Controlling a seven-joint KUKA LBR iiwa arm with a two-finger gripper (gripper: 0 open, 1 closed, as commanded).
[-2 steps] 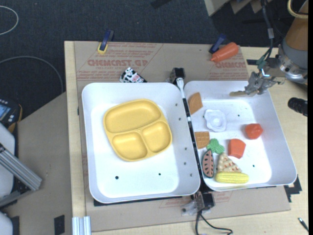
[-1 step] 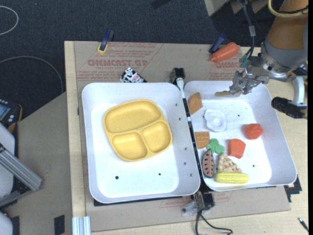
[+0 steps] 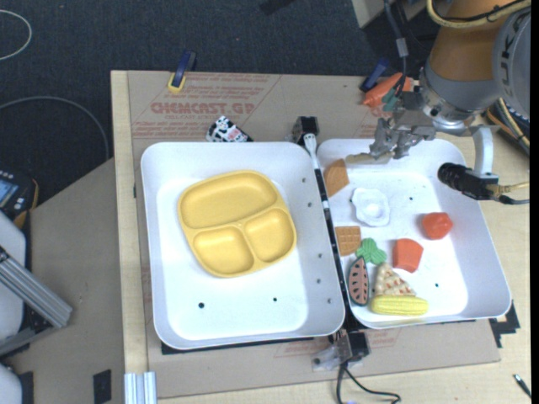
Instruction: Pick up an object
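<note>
My gripper (image 3: 389, 148) hangs over the far edge of the right bin (image 3: 480, 251), fingers pointing down, with nothing seen between them. In that bin lie several toy foods: a brown bread slice (image 3: 337, 177), a white fried egg (image 3: 370, 206), a red tomato (image 3: 436, 225), a red-orange piece (image 3: 408, 254), a cracker (image 3: 348, 239), broccoli (image 3: 370, 251), a watermelon slice (image 3: 360, 279), a pizza wedge (image 3: 392, 283) and a corn cob (image 3: 399, 306). The gripper is a little to the right of the bread slice and beyond the egg.
The left bin (image 3: 168, 293) holds a yellow divided plate (image 3: 236, 223). A black camera unit (image 3: 465, 180) sticks out over the right bin's far right. Clamps sit between the bins at the far (image 3: 305, 130) and near (image 3: 349, 346) ends. Cables run behind the arm.
</note>
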